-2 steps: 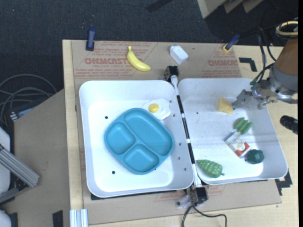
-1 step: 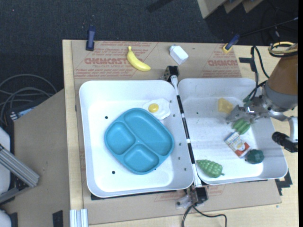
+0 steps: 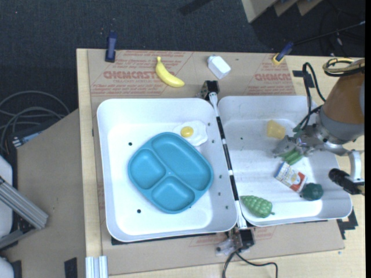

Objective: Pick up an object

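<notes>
In the right bin (image 3: pixel 255 112) my gripper (image 3: pixel 291 150) hangs low over the middle of the floor, with the arm's orange band (image 3: pixel 346 102) behind it on the right. Directly under its tip is a small light-green piece (image 3: pixel 293 156); I cannot make out whether it is held. A yellow block (image 3: pixel 276 129) lies just up and left of the gripper. A white packet with red and blue print (image 3: pixel 290 176) lies just below it. Further toward the front sit a dark green ball (image 3: pixel 312 191) and a bumpy green vegetable (image 3: pixel 256 205).
The left bin (image 3: pixel 116 172) holds a blue divided plate (image 3: pixel 168 171) and a fried-egg toy (image 3: pixel 192 133). On the bench behind the bins lie a yellow banana (image 3: pixel 168 74) and a white block (image 3: pixel 219 66). A black cable (image 3: pixel 308 83) runs along the arm.
</notes>
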You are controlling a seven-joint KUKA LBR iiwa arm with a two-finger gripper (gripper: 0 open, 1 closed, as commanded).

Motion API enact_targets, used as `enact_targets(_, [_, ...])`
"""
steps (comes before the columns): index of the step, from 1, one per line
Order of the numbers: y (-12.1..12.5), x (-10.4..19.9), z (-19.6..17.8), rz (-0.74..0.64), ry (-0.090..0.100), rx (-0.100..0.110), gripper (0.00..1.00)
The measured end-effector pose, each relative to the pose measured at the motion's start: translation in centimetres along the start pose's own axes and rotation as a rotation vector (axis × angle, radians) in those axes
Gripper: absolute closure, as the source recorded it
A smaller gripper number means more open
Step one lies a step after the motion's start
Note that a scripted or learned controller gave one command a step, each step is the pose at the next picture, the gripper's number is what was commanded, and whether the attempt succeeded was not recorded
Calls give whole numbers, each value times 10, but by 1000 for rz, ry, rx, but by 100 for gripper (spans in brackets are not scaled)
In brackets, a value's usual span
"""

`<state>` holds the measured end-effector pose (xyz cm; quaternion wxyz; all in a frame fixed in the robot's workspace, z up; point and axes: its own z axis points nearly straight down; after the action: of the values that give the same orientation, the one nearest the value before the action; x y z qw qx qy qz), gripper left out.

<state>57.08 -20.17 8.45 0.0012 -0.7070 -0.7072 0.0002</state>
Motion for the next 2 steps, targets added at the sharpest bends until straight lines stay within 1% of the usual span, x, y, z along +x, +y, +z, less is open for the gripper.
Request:
enact_targets(1, [1, 0, -11, 1, -1, -3, 100])
enact_targets(2, [7, 99, -2, -2, 0, -5, 100])
